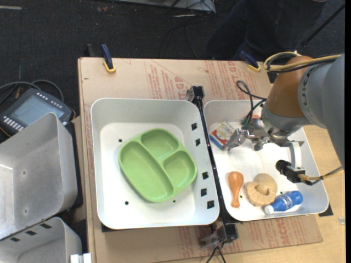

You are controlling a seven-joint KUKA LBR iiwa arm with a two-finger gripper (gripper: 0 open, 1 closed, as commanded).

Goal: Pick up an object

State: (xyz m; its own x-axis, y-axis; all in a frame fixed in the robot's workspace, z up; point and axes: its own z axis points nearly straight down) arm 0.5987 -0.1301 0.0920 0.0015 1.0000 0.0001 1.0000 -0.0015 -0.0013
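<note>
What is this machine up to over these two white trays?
A grey and orange robot arm reaches in over the right bin, its end effector low beside a small red, white and blue packet. An orange spoon-like toy, a tan wooden piece and a blue bottle lie nearer the front. The left bin holds a green divided plate.

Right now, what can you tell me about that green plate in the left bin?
The green plate looks like smooth plastic, a rounded rectangle split into three compartments: one long section and two smaller ones. It lies flat and turned at an angle, near the middle of the left bin. Nothing sits in it, and nothing but the bin floor touches it.
</note>
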